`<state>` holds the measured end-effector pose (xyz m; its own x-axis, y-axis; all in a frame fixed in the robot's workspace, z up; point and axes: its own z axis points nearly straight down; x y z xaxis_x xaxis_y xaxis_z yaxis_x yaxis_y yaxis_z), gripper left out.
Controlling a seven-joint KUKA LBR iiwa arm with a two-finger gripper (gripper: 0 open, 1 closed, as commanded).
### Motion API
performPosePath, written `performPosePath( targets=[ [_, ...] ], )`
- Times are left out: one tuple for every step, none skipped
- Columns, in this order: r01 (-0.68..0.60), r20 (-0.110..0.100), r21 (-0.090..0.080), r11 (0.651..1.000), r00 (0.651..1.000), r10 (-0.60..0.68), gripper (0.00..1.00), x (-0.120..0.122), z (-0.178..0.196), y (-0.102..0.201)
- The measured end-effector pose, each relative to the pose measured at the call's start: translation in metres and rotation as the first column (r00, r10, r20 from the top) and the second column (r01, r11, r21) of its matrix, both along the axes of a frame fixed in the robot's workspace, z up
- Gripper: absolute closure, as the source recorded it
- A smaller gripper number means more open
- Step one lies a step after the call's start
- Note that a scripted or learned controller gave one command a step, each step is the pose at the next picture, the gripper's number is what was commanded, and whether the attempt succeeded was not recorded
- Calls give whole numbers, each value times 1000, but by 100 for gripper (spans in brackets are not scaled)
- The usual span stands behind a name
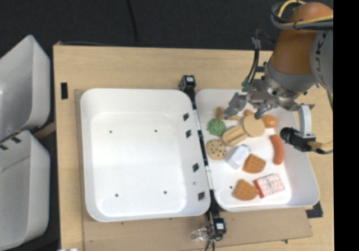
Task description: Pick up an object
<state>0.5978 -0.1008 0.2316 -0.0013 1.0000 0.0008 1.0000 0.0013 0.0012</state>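
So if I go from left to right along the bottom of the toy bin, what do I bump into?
Round cookie → white block → orange waffle → red sausage.

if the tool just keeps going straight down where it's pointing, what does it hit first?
Probably the round tan cookie or the bun beside it: the tool hangs over the upper part of the right bin, just above that cluster. Depth is hard to judge from this slanted view, so it could land on bin floor beside them.

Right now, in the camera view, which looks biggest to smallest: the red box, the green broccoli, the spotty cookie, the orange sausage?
1. Red box
2. Orange sausage
3. Green broccoli and spotty cookie: they look about alike, so I won't rank them.
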Motion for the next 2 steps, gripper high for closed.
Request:
performPosePath(
  targets=[
    [3, -15, 1, 1000, 1000, -3, 0, -46, -129, -2],
    [-1, 5, -3, 1000, 1000, 1, 0, 24, -130, -30]
  ],
)
